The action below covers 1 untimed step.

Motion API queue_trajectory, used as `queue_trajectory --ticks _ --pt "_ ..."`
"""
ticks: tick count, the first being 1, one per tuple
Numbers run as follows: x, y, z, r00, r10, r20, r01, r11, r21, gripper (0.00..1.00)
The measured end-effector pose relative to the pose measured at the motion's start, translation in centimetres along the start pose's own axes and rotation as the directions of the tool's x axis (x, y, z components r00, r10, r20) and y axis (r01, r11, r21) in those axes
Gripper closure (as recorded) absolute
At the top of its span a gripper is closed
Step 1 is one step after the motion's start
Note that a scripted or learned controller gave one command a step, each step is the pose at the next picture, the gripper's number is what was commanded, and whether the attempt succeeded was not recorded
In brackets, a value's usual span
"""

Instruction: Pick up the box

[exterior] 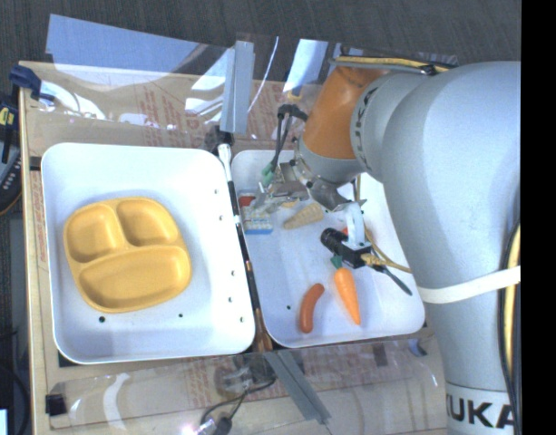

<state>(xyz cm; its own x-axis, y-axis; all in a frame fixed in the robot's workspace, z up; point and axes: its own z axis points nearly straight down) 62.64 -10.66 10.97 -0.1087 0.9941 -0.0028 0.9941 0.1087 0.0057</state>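
Nearest the camera, the front rim of the right bin [350,338] is seen. Just inside it two things are laid side by side, close but apart: a reddish sausage [310,307] on the left, slightly tilted, and an orange carrot [347,294] on the right, its pointed end turned toward the front. Across in the left bin [60,333], a yellow plate [125,252] divided into three compartments is set flat, a little left of the bin's middle. Further back in the right bin, the box [257,220] is found: a small one, marked with red and blue, placed close against the bin's left wall in its far half. A pale tan wedge [305,214] is laid just to the right of it on the white floor. And here the claw [270,193] is positioned, directly over the far edge of the box and reached in at a slant from the right. Contact with the box cannot be made out, and whether the claw is clenched or released cannot be told from this angle. Behind it, the orange band [332,116] is seen above the wrist, and the broad grey arm [441,179] is spread over the right side of the bin. Farthest off, the tan surface [105,120] is seen behind both bins.
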Motion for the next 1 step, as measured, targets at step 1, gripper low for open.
queue_trajectory --ticks 1 --pt "0.01 0.00 0.01 1.000 0.000 0.000 0.000 1.000 0.000 0.00"
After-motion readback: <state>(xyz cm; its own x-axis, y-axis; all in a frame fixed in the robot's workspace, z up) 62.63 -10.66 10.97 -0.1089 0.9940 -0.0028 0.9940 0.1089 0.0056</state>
